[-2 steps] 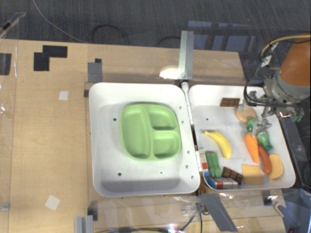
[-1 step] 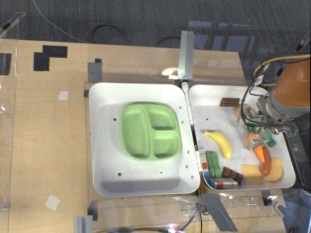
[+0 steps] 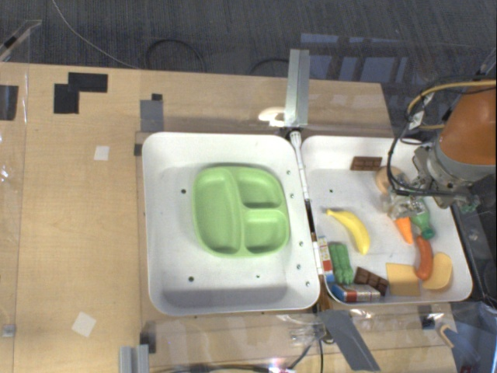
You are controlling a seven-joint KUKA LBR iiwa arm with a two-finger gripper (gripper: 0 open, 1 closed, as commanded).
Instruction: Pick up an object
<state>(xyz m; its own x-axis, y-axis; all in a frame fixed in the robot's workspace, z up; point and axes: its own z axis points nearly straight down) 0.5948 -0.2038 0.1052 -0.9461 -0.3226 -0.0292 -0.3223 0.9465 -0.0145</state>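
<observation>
My gripper (image 3: 404,206) hangs low over the right side of the right bin (image 3: 334,158), under the arm's orange band (image 3: 471,129). Just below it lie a small orange carrot (image 3: 404,229) and a green piece (image 3: 424,225); I cannot tell if it touches either. Left of them lies a yellow banana (image 3: 350,228). A red sausage (image 3: 423,258), a cheese wedge (image 3: 401,279) and a yellow-orange bun (image 3: 442,271) crowd the near right corner. A brown bar (image 3: 366,163) rests near the far wall.
The left bin (image 3: 167,286) holds a green divided plate (image 3: 240,210). Along the right bin's near left wall sit a green packet (image 3: 339,256), a chocolate piece (image 3: 371,279) and a red-and-blue item (image 3: 354,294). A metal post (image 3: 298,88) stands behind the bins.
</observation>
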